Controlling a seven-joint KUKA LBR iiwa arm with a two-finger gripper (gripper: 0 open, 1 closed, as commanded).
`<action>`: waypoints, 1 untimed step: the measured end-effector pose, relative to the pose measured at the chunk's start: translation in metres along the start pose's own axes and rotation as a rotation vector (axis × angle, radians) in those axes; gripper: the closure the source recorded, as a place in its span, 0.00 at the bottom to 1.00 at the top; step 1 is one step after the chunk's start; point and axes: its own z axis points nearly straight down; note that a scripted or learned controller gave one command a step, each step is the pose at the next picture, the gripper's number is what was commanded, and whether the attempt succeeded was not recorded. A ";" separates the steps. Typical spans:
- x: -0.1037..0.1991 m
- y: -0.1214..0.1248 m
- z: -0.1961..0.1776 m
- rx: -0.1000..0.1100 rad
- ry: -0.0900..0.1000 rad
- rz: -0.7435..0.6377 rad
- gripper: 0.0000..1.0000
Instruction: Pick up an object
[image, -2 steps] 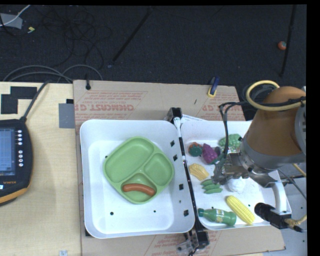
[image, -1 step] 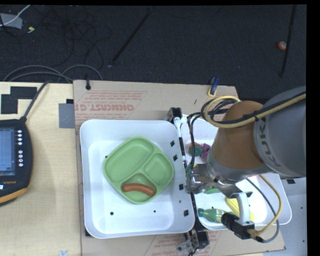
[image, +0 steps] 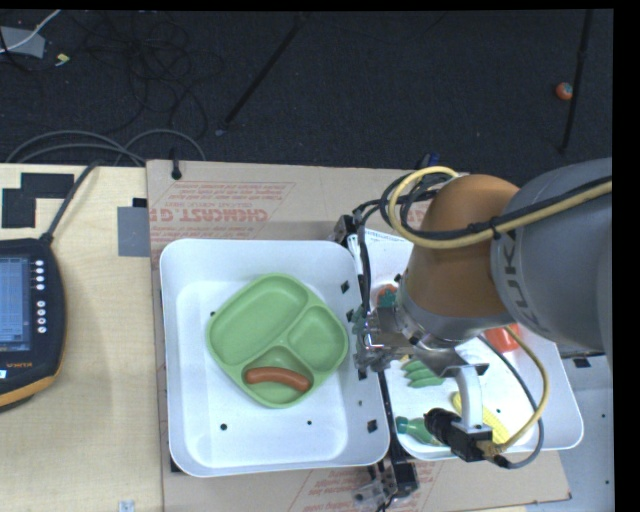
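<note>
My gripper (image: 372, 345) hangs under the orange wrist band, low over the left side of the right bin (image: 568, 425), close to the wall shared with the left bin. A green toy (image: 420, 375) lies just to its right on the bin floor. A yellow piece (image: 468, 408) lies nearer the front. An orange-red object (image: 505, 340) peeks out under the arm. A small reddish and teal item (image: 385, 296) sits behind the gripper. The arm hides most of this bin.
The left bin (image: 190, 420) holds a green divided plate (image: 305, 325) with a brown sausage (image: 278, 377) in its front compartment. A teach pendant (image: 25, 320) lies on the bench at far left. Cardboard (image: 250, 205) lines the bench under both bins.
</note>
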 end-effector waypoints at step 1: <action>-0.002 -0.009 0.022 0.004 -0.001 0.002 1.00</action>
